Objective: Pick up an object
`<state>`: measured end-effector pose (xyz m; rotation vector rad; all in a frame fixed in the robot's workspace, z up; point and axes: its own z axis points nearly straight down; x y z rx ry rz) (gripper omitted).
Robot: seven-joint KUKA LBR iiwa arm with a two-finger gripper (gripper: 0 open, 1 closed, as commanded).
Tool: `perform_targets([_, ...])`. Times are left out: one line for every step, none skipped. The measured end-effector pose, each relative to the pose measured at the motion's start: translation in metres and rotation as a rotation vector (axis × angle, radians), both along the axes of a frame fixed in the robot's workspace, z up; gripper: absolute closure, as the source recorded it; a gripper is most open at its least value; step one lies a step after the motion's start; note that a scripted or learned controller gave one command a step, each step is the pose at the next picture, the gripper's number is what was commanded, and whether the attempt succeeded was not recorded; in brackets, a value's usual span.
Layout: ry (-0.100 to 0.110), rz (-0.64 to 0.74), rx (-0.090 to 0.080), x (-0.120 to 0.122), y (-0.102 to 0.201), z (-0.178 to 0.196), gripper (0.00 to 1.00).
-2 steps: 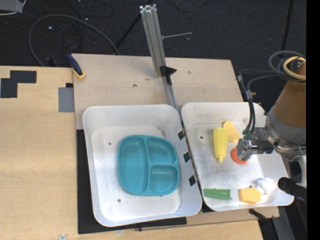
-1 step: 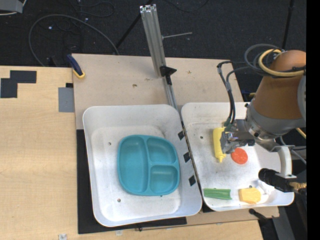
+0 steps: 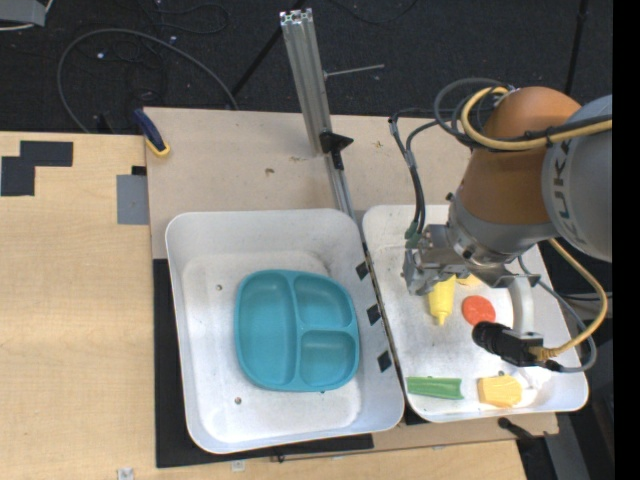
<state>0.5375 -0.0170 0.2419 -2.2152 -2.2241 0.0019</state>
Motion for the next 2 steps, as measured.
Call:
perform_targets([0.000, 0.000, 0.000, 0.012, 0.051, -0.012, 1.00])
perform_targets([-0.001, -0.001, -0.001, 0.027, 0.089, -0.014, 1.00])
